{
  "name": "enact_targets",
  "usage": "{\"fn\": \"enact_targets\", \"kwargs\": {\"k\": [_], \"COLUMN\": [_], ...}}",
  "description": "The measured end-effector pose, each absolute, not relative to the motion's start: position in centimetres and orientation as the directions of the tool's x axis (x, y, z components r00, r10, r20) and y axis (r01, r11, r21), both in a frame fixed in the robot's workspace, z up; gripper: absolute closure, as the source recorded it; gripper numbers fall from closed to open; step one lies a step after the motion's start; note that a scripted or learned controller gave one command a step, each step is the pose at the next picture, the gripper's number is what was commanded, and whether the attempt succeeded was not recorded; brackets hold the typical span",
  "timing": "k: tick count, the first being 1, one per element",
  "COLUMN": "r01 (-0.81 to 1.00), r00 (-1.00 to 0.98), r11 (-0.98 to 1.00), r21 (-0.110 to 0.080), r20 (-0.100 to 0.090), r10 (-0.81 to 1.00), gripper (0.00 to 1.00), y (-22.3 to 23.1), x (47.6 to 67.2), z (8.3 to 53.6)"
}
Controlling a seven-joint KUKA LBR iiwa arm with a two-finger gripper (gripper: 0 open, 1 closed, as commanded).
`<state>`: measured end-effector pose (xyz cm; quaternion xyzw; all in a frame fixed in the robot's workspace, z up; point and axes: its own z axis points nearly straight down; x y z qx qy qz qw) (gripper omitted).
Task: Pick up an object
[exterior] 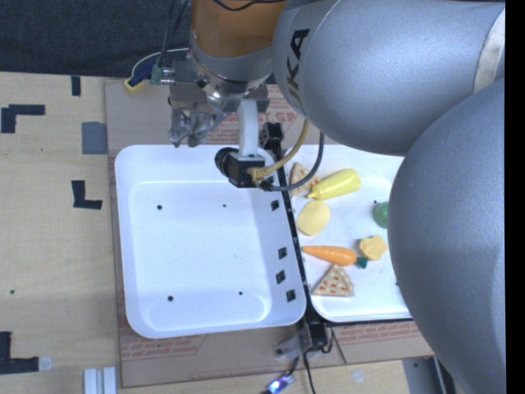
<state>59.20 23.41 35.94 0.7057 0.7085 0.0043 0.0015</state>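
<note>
My gripper [187, 128] hangs over the far edge of the left white bin [131, 245], near its back left corner, with nothing visibly in it. The objects lie in the right bin [361, 309]: a yellow bottle-shaped toy [335, 185], a pale yellow round piece [312, 217], an orange carrot [330, 254], a triangular cracker-like slice [334, 283], a small yellow chunk [373, 247] and a green piece [381, 213] half hidden by the arm. All of them lie well to the right of the gripper.
The big grey arm [394, 64] covers the upper right of the view and part of the right bin. A white bar with a black end [238, 164] hangs from the wrist over the bins' shared wall. Brown cardboard [115, 121] lies under the bins.
</note>
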Motion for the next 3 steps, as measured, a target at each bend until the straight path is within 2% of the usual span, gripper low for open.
{"fn": "enact_targets", "kwargs": {"k": [1,2,3], "r01": [1.0,1.0,1.0], "r00": [-0.004,-0.004,-0.003], "r11": [0.004,0.004,0.003], "r21": [0.01,0.008,-0.02], "r20": [0.004,0.004,-0.008], "r10": [1.0,1.0,1.0], "gripper": [1.0,1.0,1.0], "y": [23.4,23.4,23.3], "x": [59.9,58.2,51.5], "z": [45.3,54.1,38.8]}}
